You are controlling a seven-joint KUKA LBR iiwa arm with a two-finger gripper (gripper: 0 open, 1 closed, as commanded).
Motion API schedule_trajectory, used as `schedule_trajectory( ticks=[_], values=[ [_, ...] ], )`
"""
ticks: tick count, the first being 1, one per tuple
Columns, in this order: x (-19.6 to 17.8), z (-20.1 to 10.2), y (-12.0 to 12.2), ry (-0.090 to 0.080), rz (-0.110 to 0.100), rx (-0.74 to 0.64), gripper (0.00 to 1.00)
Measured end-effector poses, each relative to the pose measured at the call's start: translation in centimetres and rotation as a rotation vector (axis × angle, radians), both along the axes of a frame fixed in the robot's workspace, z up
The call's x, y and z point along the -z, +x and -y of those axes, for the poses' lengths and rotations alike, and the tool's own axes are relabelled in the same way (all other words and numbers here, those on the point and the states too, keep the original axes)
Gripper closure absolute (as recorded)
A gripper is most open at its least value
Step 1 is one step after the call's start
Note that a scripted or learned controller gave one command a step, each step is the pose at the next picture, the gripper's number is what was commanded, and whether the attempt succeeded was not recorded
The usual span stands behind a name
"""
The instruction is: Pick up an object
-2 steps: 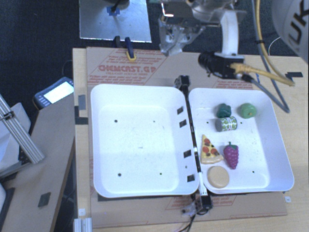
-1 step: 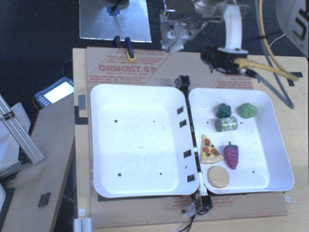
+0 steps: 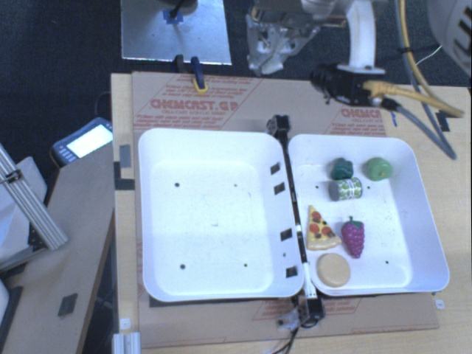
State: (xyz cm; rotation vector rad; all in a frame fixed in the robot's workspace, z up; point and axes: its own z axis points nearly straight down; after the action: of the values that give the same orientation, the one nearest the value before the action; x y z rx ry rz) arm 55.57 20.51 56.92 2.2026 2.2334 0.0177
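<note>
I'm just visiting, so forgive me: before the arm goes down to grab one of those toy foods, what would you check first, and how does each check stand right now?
1. Objects lie in the right bin: ok.
2. Gripper raised above the bench, behind the bins: ok.
3. Fingers open: cannot tell.
4. Green ball has free space around it: ok.
5. Grey can apart from the dark green piece: not ok, they touch or nearly touch.
6. Pizza slice apart from the grapes: ok, small gap.
</note>
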Motion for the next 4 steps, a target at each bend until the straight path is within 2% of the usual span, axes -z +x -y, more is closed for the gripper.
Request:
schedule_trajectory(
  ticks=[1,2,3,4],
  values=[
    [0.0,0.0,0.0,0.0,-0.001,-0.001,0.0],
    [-1.1,0.0,0.0,0.001,0.002,-0.003,1.0],
    [-2.2,0.0,0.0,0.002,0.004,-0.006,1.0],
    [-2.2,0.0,0.0,0.002,0.003,-0.007,0.0]
  ],
)
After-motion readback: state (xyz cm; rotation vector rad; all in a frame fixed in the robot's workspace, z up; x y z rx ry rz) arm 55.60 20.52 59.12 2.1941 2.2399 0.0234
